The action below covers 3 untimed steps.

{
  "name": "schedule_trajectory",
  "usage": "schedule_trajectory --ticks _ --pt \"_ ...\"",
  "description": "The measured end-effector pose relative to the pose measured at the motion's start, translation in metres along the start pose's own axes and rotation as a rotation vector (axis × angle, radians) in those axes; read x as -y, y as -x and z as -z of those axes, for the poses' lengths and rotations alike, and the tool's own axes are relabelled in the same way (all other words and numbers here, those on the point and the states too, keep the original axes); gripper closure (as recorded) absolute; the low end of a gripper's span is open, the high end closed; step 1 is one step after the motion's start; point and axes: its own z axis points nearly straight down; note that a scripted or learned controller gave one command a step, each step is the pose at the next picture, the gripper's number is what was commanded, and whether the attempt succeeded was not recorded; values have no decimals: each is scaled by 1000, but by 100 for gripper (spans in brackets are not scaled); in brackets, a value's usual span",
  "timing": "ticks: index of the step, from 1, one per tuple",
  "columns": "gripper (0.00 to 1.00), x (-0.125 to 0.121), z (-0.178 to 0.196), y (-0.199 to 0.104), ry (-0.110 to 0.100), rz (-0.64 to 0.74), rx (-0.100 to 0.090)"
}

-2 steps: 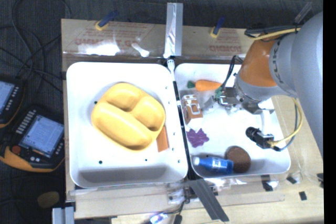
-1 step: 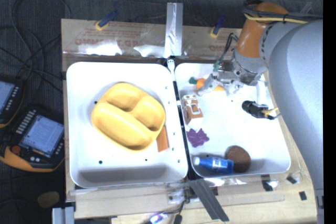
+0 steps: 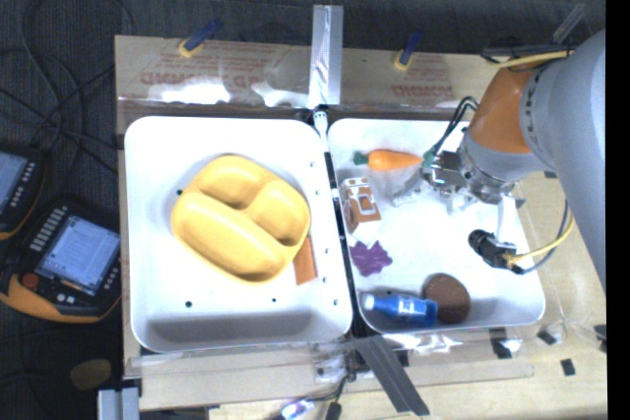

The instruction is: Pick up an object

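While the tool (image 3: 448, 182) hangs low near the right bin's (image 3: 532, 310) far edge, fingers unreadable, just beside the carrot (image 3: 392, 159), a closing pinch may nudge it away and miss

Two white bins (image 3: 148, 211). One big yellow thing (image 3: 241, 216), one orange block (image 3: 305, 263), one carrot (image 3: 392, 159), one small box (image 3: 359, 202), one purple toy (image 3: 371, 258), one blue bottle (image 3: 402, 308), one brown ball (image 3: 448, 295).
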Motion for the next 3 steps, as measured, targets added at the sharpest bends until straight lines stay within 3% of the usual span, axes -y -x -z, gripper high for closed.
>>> schedule_trajectory --ticks 1,2,3 --pt "0 -59 -4 -27 -58 7 12" --pt "100 -62 5 -28 -40 3 14" --pt "0 -62 5 -28 -41 3 15"
